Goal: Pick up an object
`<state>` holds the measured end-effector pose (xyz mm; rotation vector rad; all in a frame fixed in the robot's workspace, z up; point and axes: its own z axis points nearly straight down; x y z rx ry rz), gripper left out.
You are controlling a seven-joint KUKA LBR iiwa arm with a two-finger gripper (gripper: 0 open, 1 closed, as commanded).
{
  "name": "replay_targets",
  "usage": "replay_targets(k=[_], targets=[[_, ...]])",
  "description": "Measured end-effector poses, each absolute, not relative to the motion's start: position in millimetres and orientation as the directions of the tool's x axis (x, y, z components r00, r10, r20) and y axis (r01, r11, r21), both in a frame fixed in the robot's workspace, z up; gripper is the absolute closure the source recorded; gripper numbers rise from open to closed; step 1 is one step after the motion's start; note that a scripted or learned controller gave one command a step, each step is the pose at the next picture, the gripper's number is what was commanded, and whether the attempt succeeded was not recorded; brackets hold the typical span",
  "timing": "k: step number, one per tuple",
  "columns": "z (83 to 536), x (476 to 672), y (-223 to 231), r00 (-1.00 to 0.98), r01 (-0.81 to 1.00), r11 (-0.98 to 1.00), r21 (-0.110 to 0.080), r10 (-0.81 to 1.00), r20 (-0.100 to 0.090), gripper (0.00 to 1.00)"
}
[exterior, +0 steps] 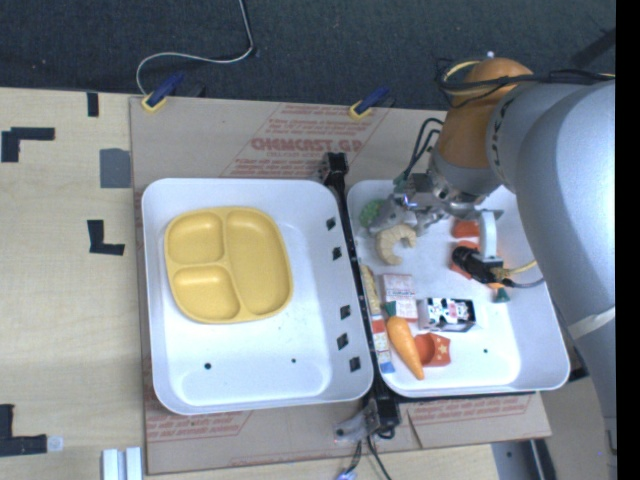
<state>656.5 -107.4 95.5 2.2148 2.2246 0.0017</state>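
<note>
1. A pale, curled bread piece (394, 241) lies in the right bin (535, 366), near its upper left corner and just below the gripper (412, 208).
2. The gripper hangs low over that corner. Whether it is released or clenched cannot be told from this angle.
3. A green leafy thing (372, 211) sits just left of the gripper, close to the bin's left wall. A red-orange thing (466, 231) lies to the gripper's right.
4. Lower in the same bin are a small white box (400, 288) with red print and, beside it, a black-and-white carton (448, 313).
5. Nearest the front wall, a carrot (404, 346) lies at a slant, its tip toward the front, with a flat red piece (436, 349) touching its right side.
6. The arm (560, 168) reaches in from the right, grey, with its orange band (475, 128) above the wrist.
7. The left bin (185, 373) holds a yellow divided plate (228, 264) with three compartments, lying flat in the bin's upper half.
</note>
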Motion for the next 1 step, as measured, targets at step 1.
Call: replay_targets(k=[1], targets=[[184.8,624.8,-40.9,-0.003,1.0,0.003,0.001,1.0,0.001,1.0]])
